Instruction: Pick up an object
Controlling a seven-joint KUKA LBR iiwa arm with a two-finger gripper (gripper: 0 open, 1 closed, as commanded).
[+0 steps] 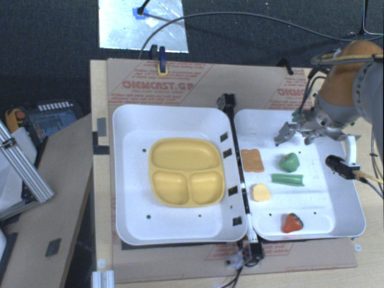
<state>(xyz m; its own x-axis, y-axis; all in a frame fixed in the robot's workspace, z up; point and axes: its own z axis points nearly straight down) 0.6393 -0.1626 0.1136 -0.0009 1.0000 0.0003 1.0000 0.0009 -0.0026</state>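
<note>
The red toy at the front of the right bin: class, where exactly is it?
The red toy lies near the right bin's front edge, right of the yellow piece.

- A robotics lab or test workshop, not a home.
- A bench covered in printed protective sheet carries two shallow white bins.
- Loose cables trail over dark carpet.
- An aluminium extrusion lies at left beside a handheld control pendant.
</note>
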